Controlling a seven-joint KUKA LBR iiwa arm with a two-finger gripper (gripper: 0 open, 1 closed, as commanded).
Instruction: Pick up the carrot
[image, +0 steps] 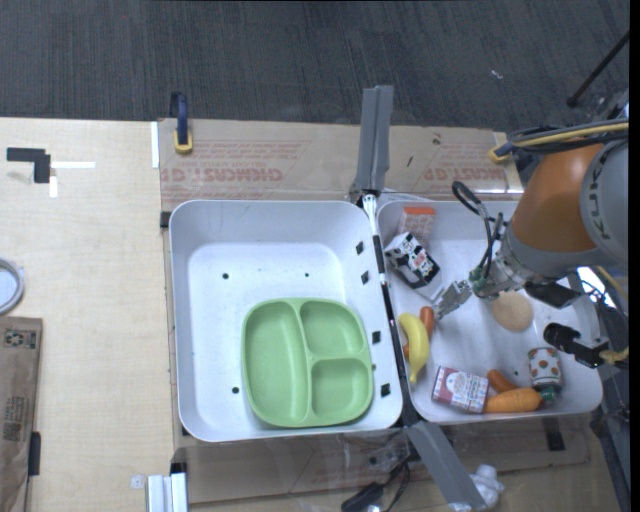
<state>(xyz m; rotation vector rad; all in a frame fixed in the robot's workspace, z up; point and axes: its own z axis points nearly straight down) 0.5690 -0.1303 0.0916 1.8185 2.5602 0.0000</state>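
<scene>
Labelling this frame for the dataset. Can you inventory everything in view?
Bins: 2, white, side by side on the bench.
Divided plate: 1, green, left bin.
Carrot: 1, orange, right bin near front edge.
Banana: 1, yellow, right bin's left side.
Small carton: 1, red and white, left of the carrot.
Black-and-white packet: 1, right bin's back.
Beige round item: 1, right bin's middle.
Small can: 1, patterned, right side.
Clamp: 1, blue and yellow, bench back.
Gripper: 1, grey, above right bin.

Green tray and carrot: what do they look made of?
Green tray: likely moulded plastic, matte, with an even pale green colour and three rounded compartments. Carrot: probably a plastic toy, given its smooth, uniform orange skin with a slight sheen; at this resolution I can't rule out a real one.
</scene>
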